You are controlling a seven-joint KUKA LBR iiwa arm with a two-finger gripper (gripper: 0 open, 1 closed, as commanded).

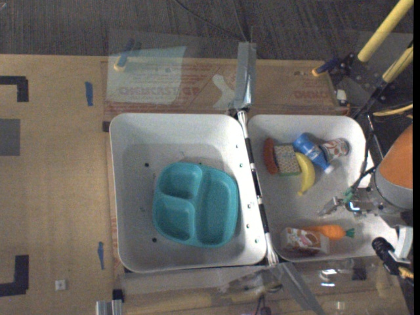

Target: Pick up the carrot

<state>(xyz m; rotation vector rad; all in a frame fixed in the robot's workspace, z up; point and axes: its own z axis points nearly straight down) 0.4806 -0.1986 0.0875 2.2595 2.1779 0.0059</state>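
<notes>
The carrot point(332, 231) is a small orange piece with a green top, lying near the front wall of the right bin point(357, 128). My gripper point(333, 205) reaches in from the right and hovers just behind the carrot, a short way apart from it. Nothing shows in its grasp. The arm's orange band point(400, 166) and grey wrist point(387, 199) hang over the bin's right wall.
A red-and-white packet point(304, 239) lies against the carrot's left end. Further back sit a banana point(306, 173), a blue bottle point(311, 151), a small can point(335, 148) and a sponge-like block point(281, 158). The left bin point(131, 136) holds a teal divided plate point(195, 203).
</notes>
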